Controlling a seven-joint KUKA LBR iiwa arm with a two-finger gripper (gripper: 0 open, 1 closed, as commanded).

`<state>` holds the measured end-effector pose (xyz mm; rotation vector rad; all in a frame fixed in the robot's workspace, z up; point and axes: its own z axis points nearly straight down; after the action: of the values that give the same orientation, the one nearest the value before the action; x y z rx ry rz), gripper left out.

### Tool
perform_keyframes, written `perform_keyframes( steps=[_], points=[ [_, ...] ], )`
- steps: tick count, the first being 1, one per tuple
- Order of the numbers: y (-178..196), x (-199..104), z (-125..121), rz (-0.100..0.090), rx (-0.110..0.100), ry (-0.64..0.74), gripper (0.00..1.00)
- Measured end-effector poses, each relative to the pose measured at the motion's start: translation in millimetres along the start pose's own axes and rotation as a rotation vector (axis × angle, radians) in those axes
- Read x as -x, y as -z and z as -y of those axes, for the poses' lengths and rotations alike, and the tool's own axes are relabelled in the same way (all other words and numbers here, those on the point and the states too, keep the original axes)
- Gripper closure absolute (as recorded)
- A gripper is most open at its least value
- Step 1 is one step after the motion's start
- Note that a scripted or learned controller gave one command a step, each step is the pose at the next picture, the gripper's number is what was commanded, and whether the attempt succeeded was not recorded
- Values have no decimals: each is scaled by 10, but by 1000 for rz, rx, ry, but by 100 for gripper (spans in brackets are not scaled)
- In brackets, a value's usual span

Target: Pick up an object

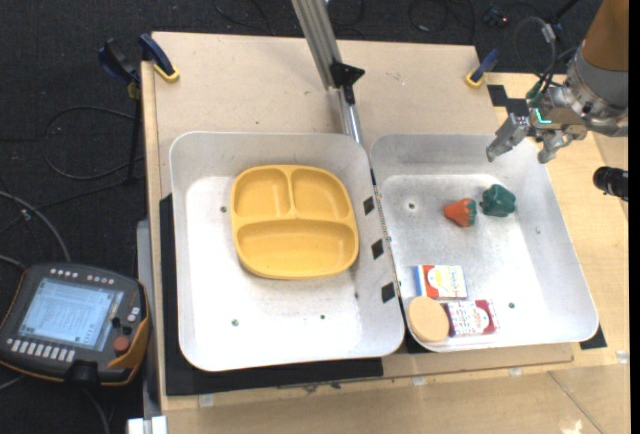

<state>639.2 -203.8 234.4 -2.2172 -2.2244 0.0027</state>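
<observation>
In the right bin [560, 252] lie a red strawberry-like toy [461, 212], a green lumpy toy [498, 201], a small red-and-white carton [441, 280], a second red-and-white packet [472, 318] and a tan round disc [430, 321]. My gripper [524, 145] hangs above the bin's far right corner, up and to the right of the green toy. Its two fingers are spread apart with nothing between them. The arm enters from the right edge.
The left bin [200, 322] holds a yellow divided plate [295, 221]. A metal pole [312, 12] slants down to the seam between the bins. Yellow clamps [160, 62] sit at the bench's far corners. A teach pendant [70, 322] lies on the floor at the left.
</observation>
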Motion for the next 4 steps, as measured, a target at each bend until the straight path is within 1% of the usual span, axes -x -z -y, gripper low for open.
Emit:
perform_keyframes(
  steps=[1,2,3,4],
  points=[
    [-433,5,22,-1,-2,-2,0],
    [-904,-42,99,-1,-3,-2,0],
    [-1251,-35,85,2,6,-4,0],
    [-1165,-36,85,2,6,-3,100]
  ],
)
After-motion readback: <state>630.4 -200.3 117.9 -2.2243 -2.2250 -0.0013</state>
